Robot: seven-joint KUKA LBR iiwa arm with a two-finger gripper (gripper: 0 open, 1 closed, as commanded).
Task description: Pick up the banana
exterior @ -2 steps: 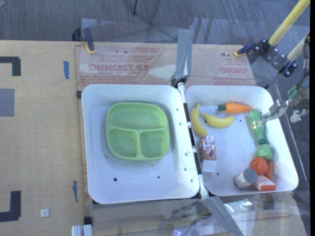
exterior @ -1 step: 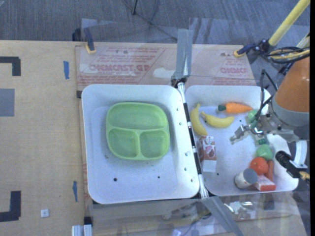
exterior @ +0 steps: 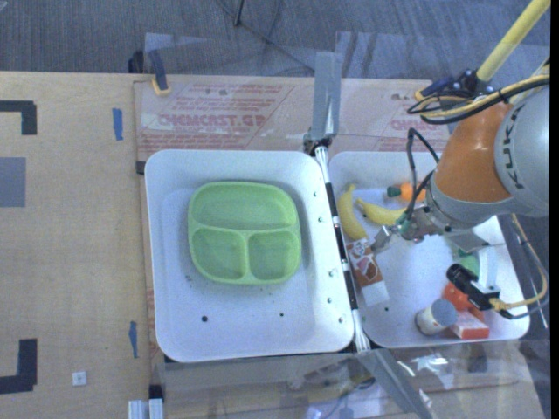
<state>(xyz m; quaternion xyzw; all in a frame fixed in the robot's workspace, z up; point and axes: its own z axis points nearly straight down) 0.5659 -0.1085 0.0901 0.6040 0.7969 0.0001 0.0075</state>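
Reaching in from 3 o'clock, the arm [exterior: 489,164] put the jaws low in the right bin [exterior: 406,282], just off the banana [exterior: 352,215] at about its 4 o'clock. Jaw state: cannot tell, since the wrist body covered most of them. Nothing yellow was visibly between them, so no grasp is confirmed.

Progress, as a judgement: approach mostly done; grasp and lift both left. The banana lay in the bin, not raised.

Banana location: right bin, 10 o'clock corner, lying along the wall shared with the left bin [exterior: 227,321]. A second yellow curved piece [exterior: 380,210] ran from it toward 3 o'clock, possibly another banana or part of the same bunch; unclear. That piece was the one closest to the jaws.

Right bin contents:
- A small orange item [exterior: 402,190] sat at 12 o'clock, partly behind the wrist.
- A brown packet [exterior: 368,267] lay at 9 o'clock against the shared wall.
- A white card [exterior: 376,291] sat just below the packet.
- A cream round thing [exterior: 428,321] sat at 6 o'clock.
- A red box [exterior: 472,326] was beside the cream thing, toward 5 o'clock.
- A green scrap [exterior: 469,260] sat at 3 o'clock, too small to identify.

Left bin contents: one green divided plate [exterior: 246,232], three compartments, nothing in them, sitting near centre toward 12 o'clock.

Both bins sat side by side on the wooden surface [exterior: 70,234].
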